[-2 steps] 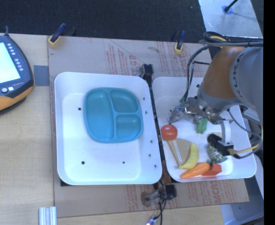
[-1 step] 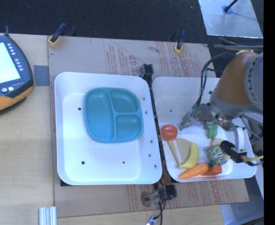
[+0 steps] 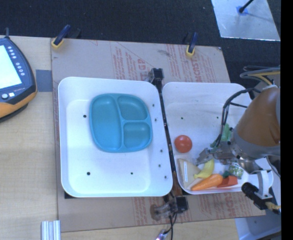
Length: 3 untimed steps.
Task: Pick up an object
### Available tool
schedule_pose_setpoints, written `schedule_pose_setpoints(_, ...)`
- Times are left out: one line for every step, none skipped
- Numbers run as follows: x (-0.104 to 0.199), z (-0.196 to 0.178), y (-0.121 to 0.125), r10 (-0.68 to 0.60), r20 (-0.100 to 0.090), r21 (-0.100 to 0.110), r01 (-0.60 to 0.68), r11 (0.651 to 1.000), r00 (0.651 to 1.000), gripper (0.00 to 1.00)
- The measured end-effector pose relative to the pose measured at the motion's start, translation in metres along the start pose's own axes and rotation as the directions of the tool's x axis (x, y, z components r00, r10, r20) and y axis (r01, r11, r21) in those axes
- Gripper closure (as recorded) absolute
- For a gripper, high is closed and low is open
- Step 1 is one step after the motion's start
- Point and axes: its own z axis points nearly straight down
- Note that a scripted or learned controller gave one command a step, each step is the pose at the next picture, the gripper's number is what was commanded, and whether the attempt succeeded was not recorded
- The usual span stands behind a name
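Two fingers, or whatever state they are in, I cannot make out from where I stand: the gripper [image 3: 225,159] is buried among the clutter in the near corner of the right bin [image 3: 196,91], and I cannot tell whether it is spread or closed, or whether it has anything. Right around it lies a little heap of toy food: a yellow banana [image 3: 205,170], an orange carrot [image 3: 206,182] lying along the bin's near wall, a red piece [image 3: 229,181] just beside the carrot, and something green [image 3: 226,133] partly hidden behind the wrist. A red tomato [image 3: 183,143] sits a bit apart, toward the divider between the bins. I'd guess these are hollow plastic, light and stiff but smooth, so they would likely squirt out of a careless pinch; the carrot looks best taken across its thick middle, the tomato squarely across its widest part. Farther out, the left bin [image 3: 71,134] carries a blue divided plate [image 3: 120,122]. On the surface beyond, at the far left, rests a control pendant [image 3: 6,81], and two clamps [image 3: 60,37] pin the cardboard sheet [image 3: 136,59].
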Motion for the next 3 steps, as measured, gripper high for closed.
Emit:
schedule_pose_setpoints(-0.001, -0.010, 0.000, -0.006, 0.001, 0.001, 0.006, 1.000, 1.000, 1.00)
schedule_pose_setpoints(0.082, -0.101, 0.001, -0.001, -0.001, -0.002, 0.001, 1.000, 1.000, 1.00)
schedule_pose_setpoints(0.187, -0.141, 0.004, 0.000, -0.001, 0.000, 0.000, 1.000, 1.000, 1.00)
